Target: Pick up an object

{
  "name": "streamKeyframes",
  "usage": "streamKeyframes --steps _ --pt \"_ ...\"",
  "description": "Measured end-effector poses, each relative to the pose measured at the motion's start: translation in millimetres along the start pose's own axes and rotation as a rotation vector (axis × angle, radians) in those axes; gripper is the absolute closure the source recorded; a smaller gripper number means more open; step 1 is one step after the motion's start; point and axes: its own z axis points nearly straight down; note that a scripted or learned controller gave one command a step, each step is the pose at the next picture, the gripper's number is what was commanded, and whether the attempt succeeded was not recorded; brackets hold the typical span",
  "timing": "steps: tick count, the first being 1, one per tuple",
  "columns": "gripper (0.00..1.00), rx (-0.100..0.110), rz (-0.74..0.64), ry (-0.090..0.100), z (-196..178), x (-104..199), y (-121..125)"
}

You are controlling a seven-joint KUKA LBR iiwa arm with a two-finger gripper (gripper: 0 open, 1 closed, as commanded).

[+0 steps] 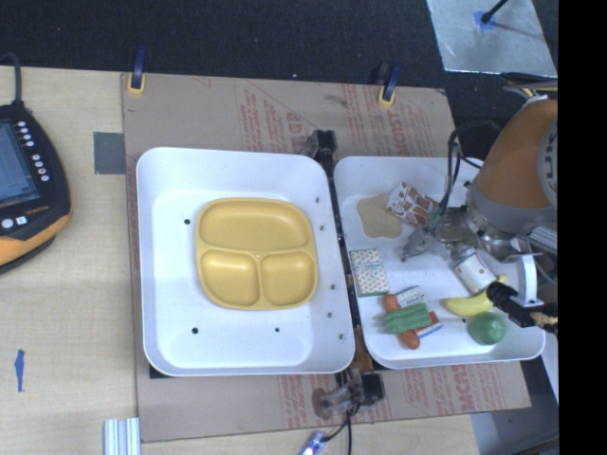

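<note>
Two white bins sit side by side on the tabletop (pixel 76 349), over a sheet of cardboard (pixel 285 112) clamped at its 12 o'clock edge, presumably so nothing slides. My left bin (pixel 156 254) holds one yellow divided plate (pixel 256 252), lying flat at its centre. My right bin (pixel 375 344) carries the clutter I can pick from: a tan flat piece (pixel 379 218) and a patterned packet (pixel 410 202) toward 12 o'clock, a small card (pixel 368 271) at 9, and a carrot (pixel 400 322), a banana (pixel 468 304) and a green ball (pixel 487 329) toward 6. My gripper (pixel 424 240) hangs low over that bin's middle, just beside the packet. I cannot tell whether it is parted or closed, and I see nothing held.
</note>
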Motion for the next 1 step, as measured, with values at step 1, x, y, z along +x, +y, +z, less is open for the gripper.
streamKeyframes --steps 1 --pt "0.00 -0.007 0.002 0.000 11.5 -18.0 62.1"
